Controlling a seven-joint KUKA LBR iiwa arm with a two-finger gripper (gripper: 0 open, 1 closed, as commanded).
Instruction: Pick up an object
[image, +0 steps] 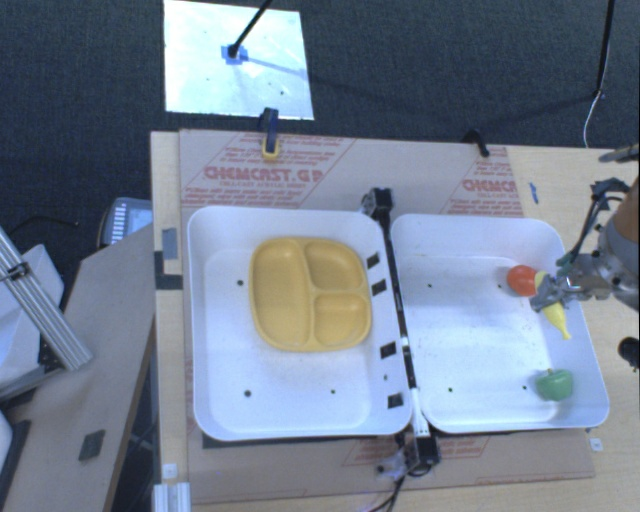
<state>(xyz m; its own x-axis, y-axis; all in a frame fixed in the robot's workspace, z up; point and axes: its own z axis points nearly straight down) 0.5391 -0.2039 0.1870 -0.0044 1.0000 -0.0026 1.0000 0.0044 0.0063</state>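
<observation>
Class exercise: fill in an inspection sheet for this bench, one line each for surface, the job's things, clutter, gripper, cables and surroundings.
Surface: two shallow white bins, left bin and right bin, side by side on a board.
Job's things: orange object, yellow object and green object along the right bin's right side.
Clutter: yellow divided tray in the left bin.
Gripper: gripper at the right bin's right rim, next to the orange and yellow objects; grasp unclear.
Cables: thin cable at the upper right.
Surroundings: dark carpet, pale floor sheet.
</observation>
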